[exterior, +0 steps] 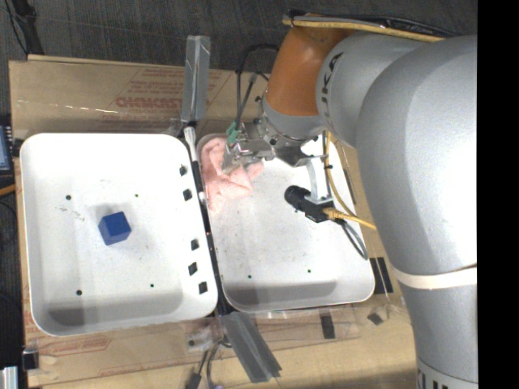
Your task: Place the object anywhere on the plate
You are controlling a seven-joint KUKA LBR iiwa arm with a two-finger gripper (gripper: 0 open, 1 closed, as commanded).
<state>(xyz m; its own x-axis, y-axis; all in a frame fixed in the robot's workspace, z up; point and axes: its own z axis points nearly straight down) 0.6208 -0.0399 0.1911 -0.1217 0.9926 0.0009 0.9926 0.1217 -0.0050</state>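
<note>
One small blue cube [115, 227] sits alone in left shallow white bin [49, 156], well apart from arm. One crumpled pink cloth-like object [223, 175] at top-left corner of right white bin [276, 294]. Claw [241, 151] right over it; grip state can't tell. 2 bins on tabletop [97, 96].

A robot lab or test cell. An industrial arm [405, 136] with loose cables [345, 215] works over two white bins [49, 160] clamped on a cardboard-covered bench [97, 87], at the frame's centre. Grey carpet [122, 14] runs along the top.
</note>
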